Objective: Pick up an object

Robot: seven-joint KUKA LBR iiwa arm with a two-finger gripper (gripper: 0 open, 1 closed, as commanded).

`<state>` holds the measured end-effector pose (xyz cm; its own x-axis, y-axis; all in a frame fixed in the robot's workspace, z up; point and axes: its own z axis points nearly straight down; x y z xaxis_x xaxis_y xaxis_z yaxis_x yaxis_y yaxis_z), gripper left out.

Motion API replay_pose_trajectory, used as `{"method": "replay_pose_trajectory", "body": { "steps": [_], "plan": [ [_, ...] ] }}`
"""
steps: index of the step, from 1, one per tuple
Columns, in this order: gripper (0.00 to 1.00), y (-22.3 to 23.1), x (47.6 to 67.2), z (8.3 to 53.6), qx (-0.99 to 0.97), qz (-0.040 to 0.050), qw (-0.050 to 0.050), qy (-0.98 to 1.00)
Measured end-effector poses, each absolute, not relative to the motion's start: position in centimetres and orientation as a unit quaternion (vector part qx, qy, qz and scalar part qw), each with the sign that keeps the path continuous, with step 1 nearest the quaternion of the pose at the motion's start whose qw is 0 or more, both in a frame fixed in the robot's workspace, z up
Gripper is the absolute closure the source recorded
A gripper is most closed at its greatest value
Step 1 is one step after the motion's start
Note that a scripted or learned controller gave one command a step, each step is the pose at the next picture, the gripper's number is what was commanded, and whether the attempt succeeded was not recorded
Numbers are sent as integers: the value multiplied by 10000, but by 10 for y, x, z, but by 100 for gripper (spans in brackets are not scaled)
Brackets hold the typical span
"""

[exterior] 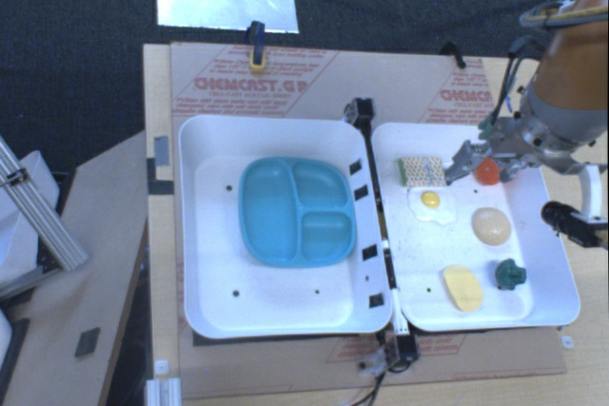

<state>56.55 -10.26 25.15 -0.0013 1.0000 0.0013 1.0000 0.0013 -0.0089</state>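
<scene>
My gripper (489,163) hangs over the back of the right bin (552,304), below the arm's orange band. Its two grey fingers (461,160) stand apart, one on each side of a small red-orange round object (487,172) that lies on the bin floor. The gap between the fingers is wider than the object, so the gripper is open. Also in this bin are a checked waffle-like square (421,170), a fried egg (431,204), a beige round piece (492,225), a yellow piece (462,287) and a dark green piece (510,274).
The left bin (205,299) holds a blue divided plate (295,211). A black divider with clips (373,214) runs between the bins. A yellow clamp (257,62) sits on the cardboard behind them. An aluminium bar (38,214) lies at the far left.
</scene>
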Motion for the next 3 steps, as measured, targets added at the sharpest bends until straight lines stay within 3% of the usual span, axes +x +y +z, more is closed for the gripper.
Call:
{"method": "replay_pose_trajectory", "body": {
  "steps": [1, 3],
  "plan": [
    [0, -103, 568, 257, -7060, -5, -4, -7082],
    [0, -95, 550, 153, -7069, 9, 13, -7073]
  ]
}}
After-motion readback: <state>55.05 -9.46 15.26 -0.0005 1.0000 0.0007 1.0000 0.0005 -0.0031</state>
